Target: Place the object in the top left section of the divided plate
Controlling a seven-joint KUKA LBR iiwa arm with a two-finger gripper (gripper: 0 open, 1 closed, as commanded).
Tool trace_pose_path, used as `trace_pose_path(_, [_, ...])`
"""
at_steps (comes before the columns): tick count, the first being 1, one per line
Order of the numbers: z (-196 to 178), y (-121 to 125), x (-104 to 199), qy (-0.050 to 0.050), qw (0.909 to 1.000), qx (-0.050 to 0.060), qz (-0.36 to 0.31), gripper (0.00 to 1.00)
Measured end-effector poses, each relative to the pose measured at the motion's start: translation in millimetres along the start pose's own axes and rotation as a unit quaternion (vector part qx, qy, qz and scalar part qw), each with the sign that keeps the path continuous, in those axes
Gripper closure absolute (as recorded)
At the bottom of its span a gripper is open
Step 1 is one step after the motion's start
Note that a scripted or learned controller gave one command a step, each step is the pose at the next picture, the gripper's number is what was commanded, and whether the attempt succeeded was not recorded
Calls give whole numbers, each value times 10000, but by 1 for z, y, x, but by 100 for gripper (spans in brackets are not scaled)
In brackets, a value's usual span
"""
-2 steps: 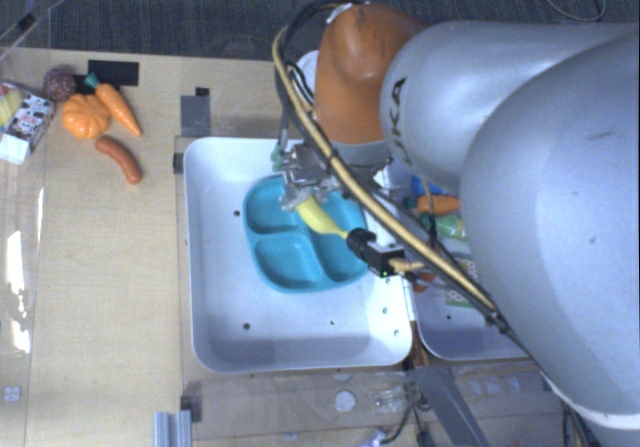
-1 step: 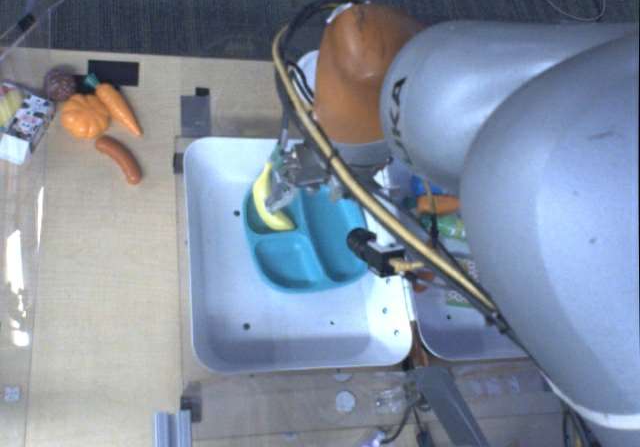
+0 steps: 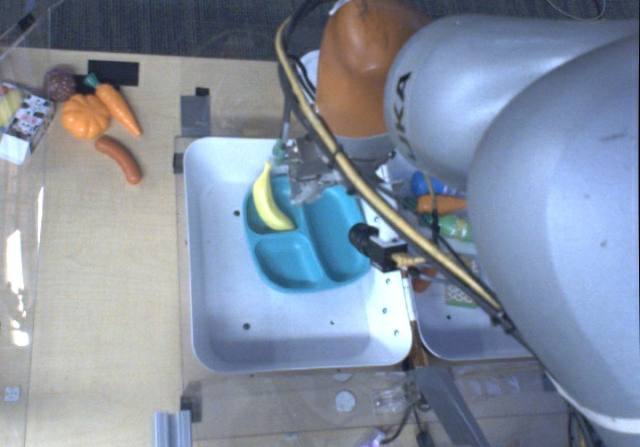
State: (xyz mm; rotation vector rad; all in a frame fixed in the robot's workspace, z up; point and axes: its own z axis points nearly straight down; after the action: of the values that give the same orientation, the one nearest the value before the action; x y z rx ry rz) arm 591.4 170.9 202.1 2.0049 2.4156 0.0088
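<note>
**Observer:** Where is the object relative to the blue divided plastic plate (image 3: 300,255)?

**Me:** The yellow toy banana (image 3: 266,203) lies in the plate's top left section, curved along that section's outer rim, its upper tip poking just past the rim. The plate itself sits in the left shallow white bin (image 3: 215,335). My jaws (image 3: 300,178) hang just above the plate's top edge, right beside the banana's upper end.

**Observer:** Are your jaws gripping it?

**Me:** I cannot tell. From this slanted view the metal parts blur together, so I can't say how wide they stand or whether anything is between them. They look close to the banana, perhaps touching its tip, perhaps just apart.

**Observer:** What could go wrong from here?

**Me:** If I have a pinch on that tip and lift, I judge the banana would ride up with me and out of its section. If I'm free of it but brush it on the way up, it could roll over the low divider into the section to its right, or tip over the rim into the bin. The plate is light plastic, too; a nudge could slide it. My black cable (image 3: 375,245) drapes over the plate's right side and could snag that rim.

**Observer:** And the clutter beyond?

**Me:** The orange toy carrot (image 3: 120,107) on the tabletop is well apart from the plate.
</note>
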Motion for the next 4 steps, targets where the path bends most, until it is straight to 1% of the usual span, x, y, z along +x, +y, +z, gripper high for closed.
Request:
trace_pose_path(1, [-2,-62,0,-5,9939,30,1100,100])
trace_pose_path(2, [-2,-62,0,-5,9939,29,1102,0])
trace_pose_path(3, [-12,-61,0,2,9940,26,1093,100])
trace_pose_path(4, [-12,-61,0,2,9940,26,1095,0])
